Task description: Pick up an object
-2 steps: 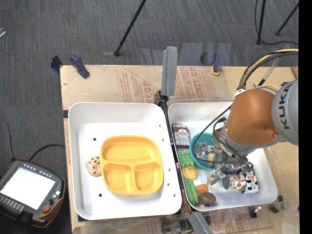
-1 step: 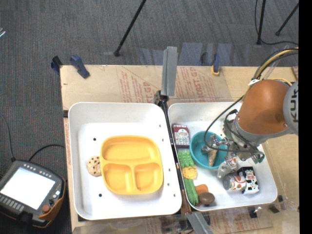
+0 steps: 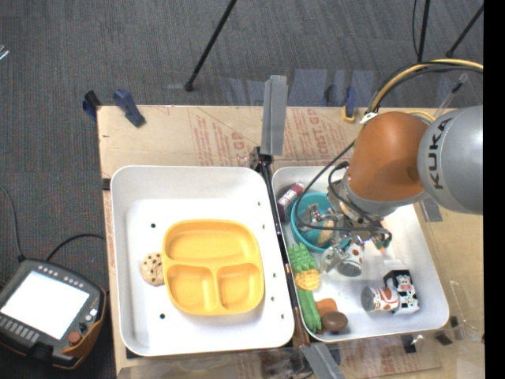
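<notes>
Cardboard-topped bench (image 3: 197, 136): in the right bin (image 3: 426, 251) the pincer (image 3: 347, 247), its state untellable, hangs over a teal bowl (image 3: 304, 219); a cow mug (image 3: 390, 294) lies at four o'clock.

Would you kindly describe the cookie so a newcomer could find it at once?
Look in the left white bin, which holds a yellow divided tray. The cookie lies against the tray's left edge: small, round, tan with dark chips.

Arm (image 3: 454, 160): grey casing, black "KUKA" lettering, bulbous orange band (image 3: 387, 158) above wrist. Yellow and black cables (image 3: 410, 73) loop overhead. Thin dark wires at wrist.
</notes>
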Action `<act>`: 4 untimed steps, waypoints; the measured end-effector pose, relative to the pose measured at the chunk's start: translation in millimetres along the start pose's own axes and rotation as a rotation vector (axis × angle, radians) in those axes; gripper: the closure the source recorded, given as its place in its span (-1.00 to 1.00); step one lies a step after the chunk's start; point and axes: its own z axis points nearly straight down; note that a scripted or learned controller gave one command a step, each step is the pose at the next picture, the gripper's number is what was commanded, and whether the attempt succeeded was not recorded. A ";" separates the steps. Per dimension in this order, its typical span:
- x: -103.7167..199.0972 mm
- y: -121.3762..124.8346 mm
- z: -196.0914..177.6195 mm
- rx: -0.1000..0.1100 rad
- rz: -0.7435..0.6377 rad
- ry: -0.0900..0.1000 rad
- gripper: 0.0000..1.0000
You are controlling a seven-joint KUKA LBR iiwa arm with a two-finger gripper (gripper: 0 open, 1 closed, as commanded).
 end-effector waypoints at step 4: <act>23.0 -77.7 -13.8 0.004 -0.110 -0.010 1.00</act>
